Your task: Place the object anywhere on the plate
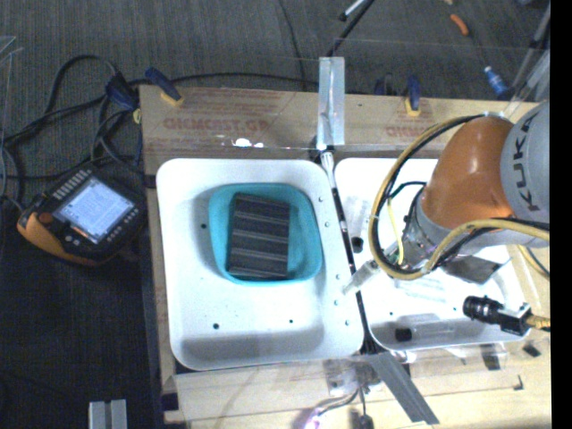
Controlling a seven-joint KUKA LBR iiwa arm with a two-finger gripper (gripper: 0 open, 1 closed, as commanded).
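Two shallow white bins are sitting side by side on the wooden tabletop (259, 123). Inside the left bin (259, 329) a teal square plate (304, 239) is lying a little above the bin's middle, and on it a dark ribbed block (259, 235) — the task's object — is resting flat, well within the plate's rim and covering most of its centre. Its ridges are running across it in parallel bands.

Over the right bin (447, 329) the grey arm (536, 172) is reaching in from the right, its orange band (469, 172) bulging above the wrist, with yellow and black cables (393, 195) looping around it. The wrist is hanging low over that bin, well apart from the plate and the block. The gripper is hidden beneath the wrist and cables, so whether it is spread or closed, or has hold of anything, I cannot tell.

A small dark item (402, 333) is lying near the right bin's front edge; what it is I cannot make out. Off the tabletop's left side, a handheld pendant with a lit screen (85, 213) is sitting on the dark floor — cables trailing from it.
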